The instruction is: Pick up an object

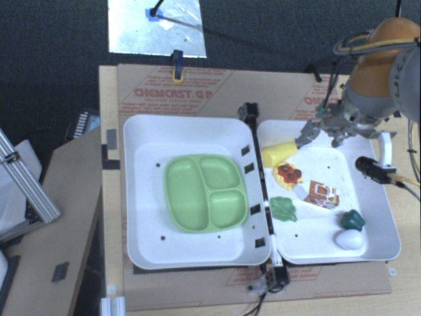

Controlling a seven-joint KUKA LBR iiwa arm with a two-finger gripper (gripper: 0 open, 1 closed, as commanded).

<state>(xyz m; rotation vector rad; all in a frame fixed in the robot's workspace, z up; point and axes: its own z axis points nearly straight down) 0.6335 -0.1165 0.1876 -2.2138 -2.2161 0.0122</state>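
Note:
The right bin [378, 196] holds several small items: a yellow piece [278, 153] at its upper left, a red and yellow toy [288, 174] below that, an orange and white packet [320, 194], a green leafy piece [283, 209], a dark green object [352, 219] and a white egg shape [348, 239]. My gripper [323, 139] hangs over the bin's far edge, just right of the yellow piece. Its fingers are spread open with nothing between them.
The left bin [148, 143] holds a light green divided plate [202, 193]. A black hinge strip [258, 176] runs between the bins. A yellow clamp [177, 68] sits on the cardboard behind the left bin. The arm's orange band [388, 35] rises at the upper right.

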